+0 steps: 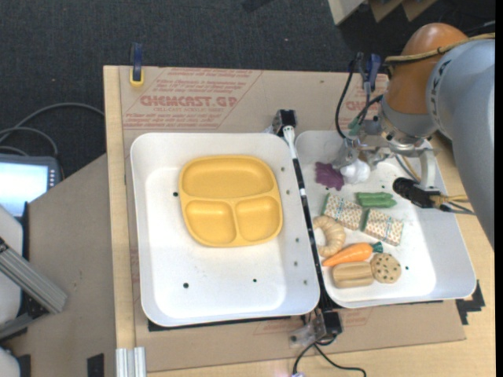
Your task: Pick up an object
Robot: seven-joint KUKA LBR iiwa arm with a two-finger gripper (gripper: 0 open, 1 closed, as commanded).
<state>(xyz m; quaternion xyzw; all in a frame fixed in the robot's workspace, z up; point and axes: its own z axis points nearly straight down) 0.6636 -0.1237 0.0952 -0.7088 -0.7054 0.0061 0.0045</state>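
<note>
The end effector (355,166) hangs low over the upper part of the right bin (448,285). It sits at the end of the grey arm (464,93), which reaches in from the three o'clock side. Whether it is wide or narrow cannot be told from this angle, and nothing can be seen held in it.

Just beside it, toward nine o'clock, lies a small purple toy (329,174), perhaps a bunch of grapes. At five o'clock from it rests a green bean pod (375,199). Further toward six o'clock sit two crackers (363,217), a pale croissant (331,232), an orange carrot (349,254), a tan loaf (352,274) and a round cookie (385,269), close together and some touching.

These look like light, stiff plastic play foods, probably smooth and a little slippery. The purple toy is the nearest candidate and stands apart from the rest; a hold across its narrow middle would likely serve best.

At nine o'clock, the left bin (157,234) holds a yellow divided plate (231,199). Both bins rest on a table (189,96).
</note>
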